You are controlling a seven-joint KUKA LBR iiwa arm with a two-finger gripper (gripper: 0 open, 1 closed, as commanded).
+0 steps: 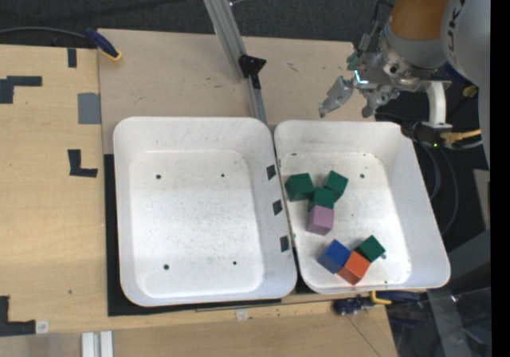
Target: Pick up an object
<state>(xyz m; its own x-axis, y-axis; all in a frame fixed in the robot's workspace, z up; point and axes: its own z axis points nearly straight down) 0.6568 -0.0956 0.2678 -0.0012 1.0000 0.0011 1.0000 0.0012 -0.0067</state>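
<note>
The right bin (pixel 398 148) holds several small cubes. Three green cubes cluster near its middle: one (pixel 300 186) on the left, one (pixel 336 183) on the right and one (pixel 323 198) just below them. A purple cube (pixel 320 219) lies under that cluster. Nearer the front sit a blue cube (pixel 335 255), an orange cube (pixel 355 267) and another green cube (pixel 371 248), all touching. My gripper (pixel 352 103) hangs above the bin's far rim, away from the cubes, open with nothing between its fingers.
The left bin (pixel 127 148) stands beside the right one. A slanted metal bar (pixel 227 21) runs down to the gap between the bins at the back. A blue and yellow clamp (pixel 103 43) lies on the bench at far left.
</note>
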